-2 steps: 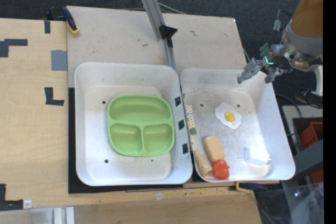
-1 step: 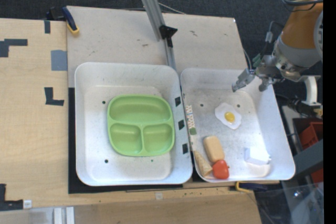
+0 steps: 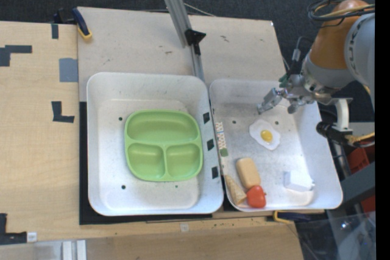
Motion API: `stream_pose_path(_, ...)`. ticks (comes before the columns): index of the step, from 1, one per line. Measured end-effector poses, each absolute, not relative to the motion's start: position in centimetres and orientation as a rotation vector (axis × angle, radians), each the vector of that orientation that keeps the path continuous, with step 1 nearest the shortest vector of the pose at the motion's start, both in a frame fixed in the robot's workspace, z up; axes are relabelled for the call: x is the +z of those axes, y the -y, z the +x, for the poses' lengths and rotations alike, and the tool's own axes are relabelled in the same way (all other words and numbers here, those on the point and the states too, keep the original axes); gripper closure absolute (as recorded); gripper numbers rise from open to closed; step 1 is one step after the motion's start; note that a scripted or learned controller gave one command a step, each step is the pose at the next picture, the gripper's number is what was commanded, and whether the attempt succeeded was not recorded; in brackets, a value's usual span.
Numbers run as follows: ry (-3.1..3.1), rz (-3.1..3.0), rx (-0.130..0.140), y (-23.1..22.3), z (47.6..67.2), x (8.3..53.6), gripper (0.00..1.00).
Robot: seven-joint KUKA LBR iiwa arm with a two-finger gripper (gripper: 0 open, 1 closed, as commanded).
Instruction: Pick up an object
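Grey two-finger gripper [image 3: 275, 100] above the right white bin [image 3: 323, 182], jaws parted and holding nothing; descend squarely over the flat fried-egg toy [image 3: 265, 134] before closing.

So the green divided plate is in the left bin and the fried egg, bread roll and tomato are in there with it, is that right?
Not quite. The camera view shows the green divided plate alone in the left bin. The fried egg, bread roll and tomato lie in the right bin, where the gripper hangs.
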State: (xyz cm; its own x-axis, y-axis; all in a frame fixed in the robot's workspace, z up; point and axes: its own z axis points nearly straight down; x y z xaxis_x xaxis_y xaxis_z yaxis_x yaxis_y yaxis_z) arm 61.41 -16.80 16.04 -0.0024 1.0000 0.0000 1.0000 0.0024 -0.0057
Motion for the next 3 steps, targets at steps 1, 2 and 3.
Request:
stream_pose_path(1, 2.220, -2.217, 0.008, 17.7, 60.9, 10.8, 0.00)
stream_pose_path(2, 2.224, -2.217, 0.005, 17.6, 61.0, 12.2, 1.00)
stream_pose_path(3, 2.224, -2.222, -0.001, 17.6, 60.7, 16.4, 1.00)
